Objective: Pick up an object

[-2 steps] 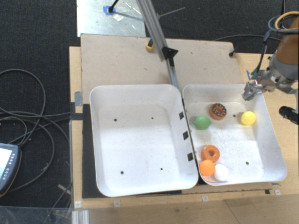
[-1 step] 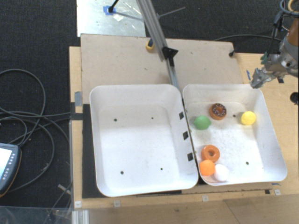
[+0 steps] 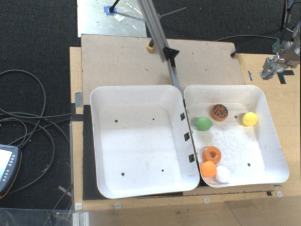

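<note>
Overhead, the single camera looks down on a pale wooden worktop [image 3: 122,60] carrying two shallow white bins side by side; no brand, label or legible writing shows on anything. The left bin [image 3: 101,126] shows only its white floor with four small dark dots. The right bin [image 3: 268,126] holds six small things: one brown doughnut with speckles [image 3: 219,112] near the far wall, one green ball [image 3: 203,123] just to its left, one yellow ball [image 3: 249,119] to its right, and, toward the near left corner, one orange ring [image 3: 212,154] with one orange ball [image 3: 208,169] just below it and one white ball [image 3: 222,174] touching that ball's right side. The hand [image 3: 273,68] hangs at the right edge of the view, above the worktop beyond the right bin's far corner, well apart from all six things; it is small and blurred, so whether it is spread or pressed together cannot be told. A grey pole [image 3: 157,29] slants across the worktop's far part, and black cables [image 3: 28,121] lie on the dark floor to the left, beside one tablet-like device [image 3: 7,166] at the edge
</note>
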You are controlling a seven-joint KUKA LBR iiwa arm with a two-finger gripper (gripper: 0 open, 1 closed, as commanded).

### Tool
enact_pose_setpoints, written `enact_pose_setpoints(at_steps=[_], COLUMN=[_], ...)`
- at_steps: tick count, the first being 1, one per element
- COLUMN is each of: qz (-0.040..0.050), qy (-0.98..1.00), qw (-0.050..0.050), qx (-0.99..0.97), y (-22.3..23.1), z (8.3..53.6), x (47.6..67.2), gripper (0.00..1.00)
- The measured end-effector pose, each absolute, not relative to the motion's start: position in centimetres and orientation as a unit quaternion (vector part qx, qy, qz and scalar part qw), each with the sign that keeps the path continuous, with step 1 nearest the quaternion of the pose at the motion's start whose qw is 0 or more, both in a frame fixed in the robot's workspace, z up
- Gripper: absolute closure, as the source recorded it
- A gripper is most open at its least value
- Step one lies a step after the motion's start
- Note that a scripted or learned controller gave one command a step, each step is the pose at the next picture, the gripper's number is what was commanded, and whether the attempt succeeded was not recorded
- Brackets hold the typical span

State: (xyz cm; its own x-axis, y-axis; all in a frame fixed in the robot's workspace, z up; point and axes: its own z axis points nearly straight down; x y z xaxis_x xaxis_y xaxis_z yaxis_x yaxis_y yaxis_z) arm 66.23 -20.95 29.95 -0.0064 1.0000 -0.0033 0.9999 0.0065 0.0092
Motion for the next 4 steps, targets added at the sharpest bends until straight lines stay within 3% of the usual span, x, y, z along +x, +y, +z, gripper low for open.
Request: enact_pose_setpoints(at_steps=[2, 4], qz=[0.0003, 0.0007], qy=[0.71, 0.711], qw=[-0.001, -0.001], qx=[0.704, 0.703], y=[-10.7, 0.1], z=[26.6, 26.1], x=[61.3, 57.9], gripper=[1.0, 1.0])
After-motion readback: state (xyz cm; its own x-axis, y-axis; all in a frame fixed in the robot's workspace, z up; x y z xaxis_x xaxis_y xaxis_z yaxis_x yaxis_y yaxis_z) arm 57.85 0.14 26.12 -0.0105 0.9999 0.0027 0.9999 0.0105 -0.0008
